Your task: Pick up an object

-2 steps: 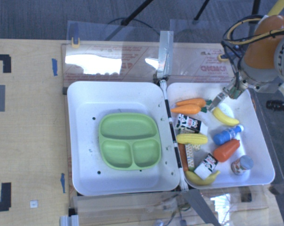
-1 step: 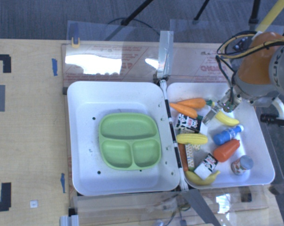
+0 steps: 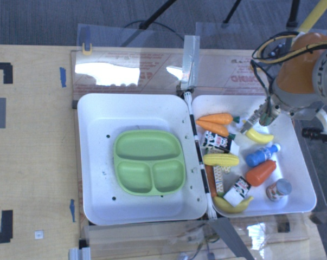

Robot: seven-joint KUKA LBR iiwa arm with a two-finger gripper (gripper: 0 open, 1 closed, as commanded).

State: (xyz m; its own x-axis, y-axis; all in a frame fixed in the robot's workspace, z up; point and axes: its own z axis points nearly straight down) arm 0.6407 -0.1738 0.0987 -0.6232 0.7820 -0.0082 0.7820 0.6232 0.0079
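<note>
Green plastic marks the far left of the work area: a divided plate [image 3: 149, 162] lies flat in the middle of the left bin [image 3: 93, 123], with bare white floor all around it. Across the centre divider, the right bin [image 3: 304, 172] is crowded. Along its left side lie an orange carrot [image 3: 215, 118], a black-and-white carton [image 3: 216, 141] and a yellow corn cob [image 3: 221, 159], all set roughly crosswise; lower down, a banana [image 3: 232, 204] curves along the near wall with a small box [image 3: 239, 189] resting on it. Further right sit a blue bottle [image 3: 261, 155], an orange bottle [image 3: 260, 172] and a small can [image 3: 279, 189]. The likeliest target seems to be the small yellow piece [image 3: 259, 136] in the upper middle of this bin, its long axis slanting down to the right. The gripper [image 3: 254, 123] hangs just above and left of it, touching or nearly so; whether its fingers are spread or closed I cannot tell, and nothing is visibly held. The arm [image 3: 301, 72] comes in from the upper right over the bin's far corner. Open floor lies to the right of the yellow piece, toward the right wall; the carrot and the blue bottle crowd its other sides.
</note>
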